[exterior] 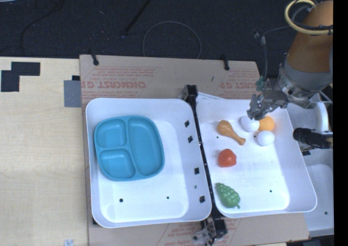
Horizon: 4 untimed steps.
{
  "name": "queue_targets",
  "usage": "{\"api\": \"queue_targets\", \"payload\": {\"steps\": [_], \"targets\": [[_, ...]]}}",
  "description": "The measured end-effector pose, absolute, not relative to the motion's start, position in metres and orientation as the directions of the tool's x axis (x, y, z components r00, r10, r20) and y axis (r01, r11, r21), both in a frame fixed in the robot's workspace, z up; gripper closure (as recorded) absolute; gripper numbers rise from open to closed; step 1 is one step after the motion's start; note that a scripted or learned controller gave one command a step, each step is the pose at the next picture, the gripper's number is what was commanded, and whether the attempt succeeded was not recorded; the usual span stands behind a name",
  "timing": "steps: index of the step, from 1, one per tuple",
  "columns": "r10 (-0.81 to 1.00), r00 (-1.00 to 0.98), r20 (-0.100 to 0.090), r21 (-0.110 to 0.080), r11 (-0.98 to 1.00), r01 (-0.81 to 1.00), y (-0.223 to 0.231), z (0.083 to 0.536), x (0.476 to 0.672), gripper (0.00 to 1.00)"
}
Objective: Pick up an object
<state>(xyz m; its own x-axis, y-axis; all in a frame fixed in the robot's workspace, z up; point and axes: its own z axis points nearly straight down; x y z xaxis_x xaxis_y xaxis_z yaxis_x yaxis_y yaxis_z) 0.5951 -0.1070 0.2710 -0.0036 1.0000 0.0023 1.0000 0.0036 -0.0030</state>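
The right bin (293, 196) holds several small things. A tan chicken drumstick (230, 132) lies toward its back left, a red tomato-like piece (227, 157) sits in the middle, and green grapes (228, 195) rest near the front. At the back right are a white ball (249, 124), an orange ball (267, 124) and a second white ball (265, 138), close together. My gripper (257, 111) hangs just above the first white ball and beside the orange one. Nothing shows between its fingers.
The left bin (174, 207) carries a blue divided plate (129, 147). A black divider strip (197, 152) runs between the two bins. Both bins rest on a cardboard sheet (163, 79), with a pale wooden bench (38, 158) to the left.
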Motion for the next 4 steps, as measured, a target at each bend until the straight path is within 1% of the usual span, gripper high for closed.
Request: {"api": "queue_targets", "payload": {"steps": [1,2,3,4], "targets": [[1.0,-0.004,0.002,-0.005,0.004,1.0,-0.046,0.261,0.585,1.0],[1.0,-0.002,0.001,-0.005,0.002,1.0,-0.003,0.246,0.571,1.0],[1.0,-0.002,0.001,-0.005,0.002,1.0,0.046,0.232,0.566,1.0],[1.0,-0.005,0.002,-0.005,0.005,1.0,0.103,0.238,0.55,1.0]]}}
